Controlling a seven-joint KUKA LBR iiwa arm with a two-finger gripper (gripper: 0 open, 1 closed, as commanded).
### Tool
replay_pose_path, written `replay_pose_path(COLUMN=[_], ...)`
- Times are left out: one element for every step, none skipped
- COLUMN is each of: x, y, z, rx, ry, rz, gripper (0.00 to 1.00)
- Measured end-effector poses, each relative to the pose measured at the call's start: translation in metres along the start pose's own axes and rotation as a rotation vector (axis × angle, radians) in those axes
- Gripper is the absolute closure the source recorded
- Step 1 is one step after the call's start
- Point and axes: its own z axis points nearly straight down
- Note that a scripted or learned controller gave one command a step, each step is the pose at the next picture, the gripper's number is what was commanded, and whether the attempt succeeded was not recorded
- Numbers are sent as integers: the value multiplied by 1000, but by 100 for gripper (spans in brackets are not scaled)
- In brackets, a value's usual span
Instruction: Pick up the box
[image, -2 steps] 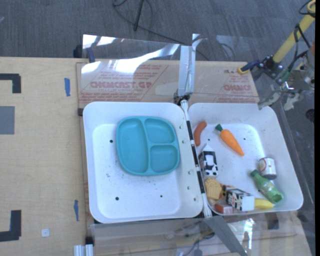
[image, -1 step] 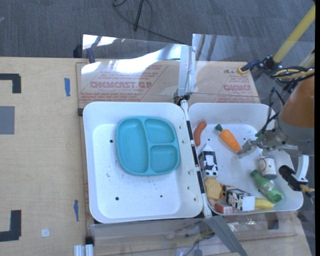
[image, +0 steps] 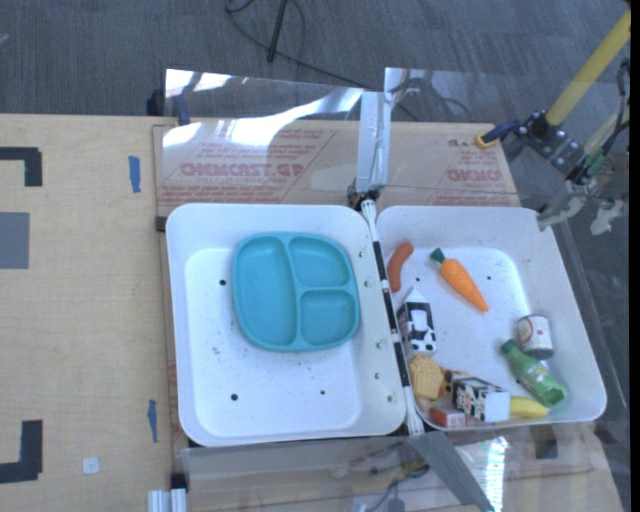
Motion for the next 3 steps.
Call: replay_pose_path(x=[-1,19,23], y=[-129,-130,-119], z=[58,182,-74], rx=[4,4,4], ry=[2,1,1], rz=[118,319,330], gripper=[0,0,0])
